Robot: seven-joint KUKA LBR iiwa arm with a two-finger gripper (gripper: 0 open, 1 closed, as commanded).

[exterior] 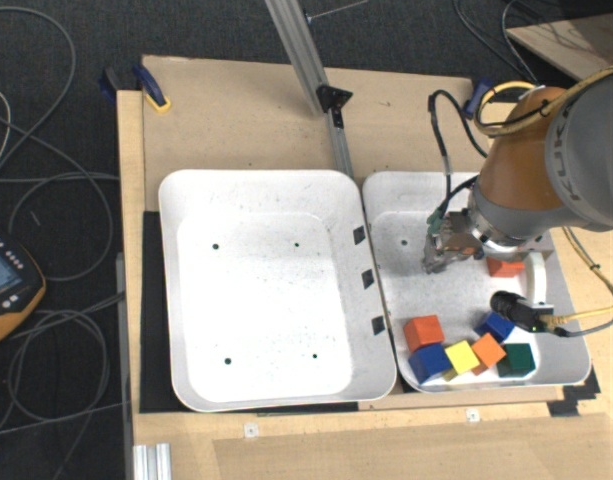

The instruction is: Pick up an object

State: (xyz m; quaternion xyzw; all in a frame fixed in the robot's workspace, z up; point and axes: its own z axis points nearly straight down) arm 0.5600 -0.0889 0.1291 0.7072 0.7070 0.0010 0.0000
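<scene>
My fingers (439,259) over right bin (406,203) floor, grip state unclear; nearest block, orange cube (422,330), lies at 6 o'clock, block cluster toward 5

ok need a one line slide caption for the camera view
KUKA arm's gripper hangs over the right bin, above a cluster of colored blocks; left bin alongside.

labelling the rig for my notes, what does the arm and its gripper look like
The arm is a thick rounded grey body with a wide orange band above the wrist and a pale ring under it. A yellow cable loop and a thin black cable run along its far side. The gripper is a small dark grey metal unit with short fingers.
</scene>
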